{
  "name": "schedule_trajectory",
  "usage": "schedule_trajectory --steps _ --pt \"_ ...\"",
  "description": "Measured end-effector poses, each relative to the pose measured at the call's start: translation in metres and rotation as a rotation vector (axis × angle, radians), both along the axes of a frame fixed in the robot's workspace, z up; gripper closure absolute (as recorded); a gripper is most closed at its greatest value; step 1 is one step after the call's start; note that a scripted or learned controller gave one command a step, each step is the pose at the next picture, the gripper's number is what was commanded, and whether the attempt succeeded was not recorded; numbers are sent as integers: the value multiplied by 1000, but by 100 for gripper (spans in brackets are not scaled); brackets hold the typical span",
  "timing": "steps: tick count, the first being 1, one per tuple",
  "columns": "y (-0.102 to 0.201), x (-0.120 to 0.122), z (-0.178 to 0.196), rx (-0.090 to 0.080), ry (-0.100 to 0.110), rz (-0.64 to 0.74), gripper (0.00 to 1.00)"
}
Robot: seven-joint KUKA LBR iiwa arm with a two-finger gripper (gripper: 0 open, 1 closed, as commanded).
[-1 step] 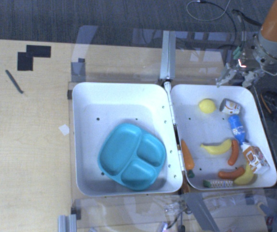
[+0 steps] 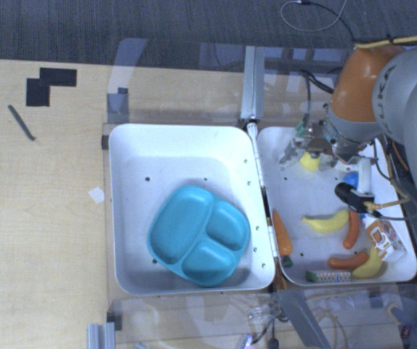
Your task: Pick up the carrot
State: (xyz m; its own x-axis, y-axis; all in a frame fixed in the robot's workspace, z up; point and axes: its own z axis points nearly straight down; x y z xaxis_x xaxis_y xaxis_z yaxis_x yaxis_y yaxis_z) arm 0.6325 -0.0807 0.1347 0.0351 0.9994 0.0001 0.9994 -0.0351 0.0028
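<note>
One claw (image 2: 309,150) on my arm hangs at the far end of the right bin (image 2: 410,267) over a small yellow piece (image 2: 309,161), its grip state beyond what I can tell, while the carrot (image 2: 282,235) lies well apart against the near-left wall, where it looks awkward to reach.

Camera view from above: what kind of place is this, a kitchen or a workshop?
Most likely a robotics lab bench, not a kitchen. A grey robot arm reaches over two white bins, the food in them, like the carrot and banana, looks like toys, and loose cables trail over carpet.
</note>
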Motion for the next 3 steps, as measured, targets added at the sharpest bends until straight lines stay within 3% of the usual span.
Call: schedule_trajectory --steps 1,2,3 --pt "-19 -68 -45 0 -9 -100 0" --pt "-101 -140 34 -2 -4 38 0" --pt "-47 -141 -45 -3 -12 -26 0"
